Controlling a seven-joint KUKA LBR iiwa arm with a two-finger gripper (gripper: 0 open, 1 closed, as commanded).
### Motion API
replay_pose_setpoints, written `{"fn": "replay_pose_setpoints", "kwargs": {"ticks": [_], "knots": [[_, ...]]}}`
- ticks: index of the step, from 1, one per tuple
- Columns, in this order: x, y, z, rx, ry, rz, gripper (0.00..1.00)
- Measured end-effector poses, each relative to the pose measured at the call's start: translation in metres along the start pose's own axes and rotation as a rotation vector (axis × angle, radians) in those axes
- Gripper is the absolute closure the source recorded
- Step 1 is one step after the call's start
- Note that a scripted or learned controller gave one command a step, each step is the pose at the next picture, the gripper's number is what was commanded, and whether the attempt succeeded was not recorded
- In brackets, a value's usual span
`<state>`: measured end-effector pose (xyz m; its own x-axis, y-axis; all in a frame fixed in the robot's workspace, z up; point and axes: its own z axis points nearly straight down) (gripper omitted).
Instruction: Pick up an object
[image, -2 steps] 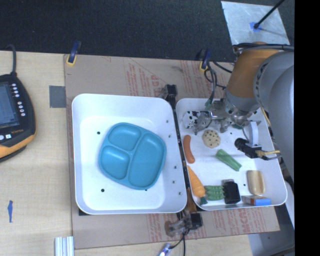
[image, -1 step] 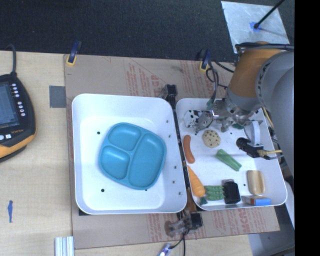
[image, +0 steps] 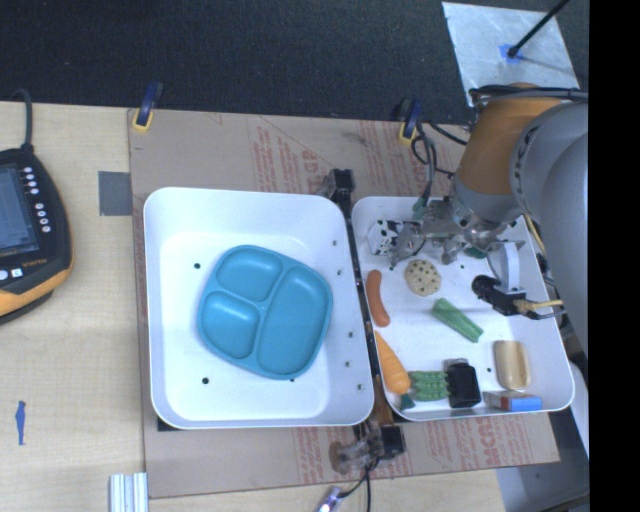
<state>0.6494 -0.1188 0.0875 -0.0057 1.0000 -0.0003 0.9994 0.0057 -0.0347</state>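
Both bins (image: 165, 300) look like smooth white plastic with a bit of sheen. The blue tray (image: 265, 310) is matt plastic, the bench (image: 70, 380) pale wood grain, and brown cardboard (image: 250, 150) sits under the bins.

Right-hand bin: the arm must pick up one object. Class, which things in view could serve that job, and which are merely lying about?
For the job, in the right bin: gripper, cookie, sausage, carrot, green block, black box.

Lying about: blue divided plate in the left bin, handheld controller.
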Motion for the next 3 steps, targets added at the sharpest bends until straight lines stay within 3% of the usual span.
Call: {"fn": "replay_pose_setpoints", "kwargs": {"ticks": [2,3], "knots": [[-0.022,0.001,-0.001,-0.004,0.007,-0.001,0.0],[0.004,0.0,0.0,-0.003,-0.004,0.003,0.0]]}}
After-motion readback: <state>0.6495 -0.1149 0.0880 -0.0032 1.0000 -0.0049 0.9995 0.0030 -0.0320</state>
